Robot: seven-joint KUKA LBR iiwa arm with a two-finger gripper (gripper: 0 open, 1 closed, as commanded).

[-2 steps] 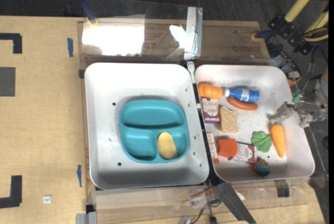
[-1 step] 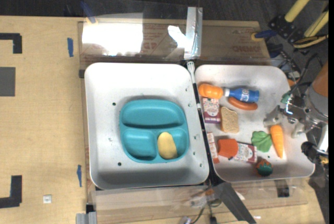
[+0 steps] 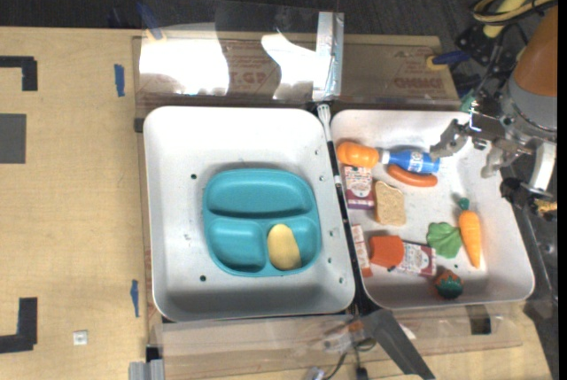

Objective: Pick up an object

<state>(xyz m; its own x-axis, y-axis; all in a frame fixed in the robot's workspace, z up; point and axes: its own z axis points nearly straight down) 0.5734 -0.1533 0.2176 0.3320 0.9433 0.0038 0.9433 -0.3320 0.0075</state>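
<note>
White right bin (image 3: pixel 509 276) is the landmark: carrot (image 3: pixel 470 236) lies near its right wall, sausage (image 3: pixel 413 177) toward its far side. Gripper (image 3: pixel 485 148) hovers over its far-right corner; jaws' opening cannot be told.

No legible text anywhere. Faint print on the cardboard panel (image 3: pixel 416 77) along the counter's far edge, too blurred to read. Labels on the blue bottle (image 3: pixel 411 161) and small cartons (image 3: pixel 359 186) in the right bin (image 3: pixel 518 281) likewise unreadable.
</note>
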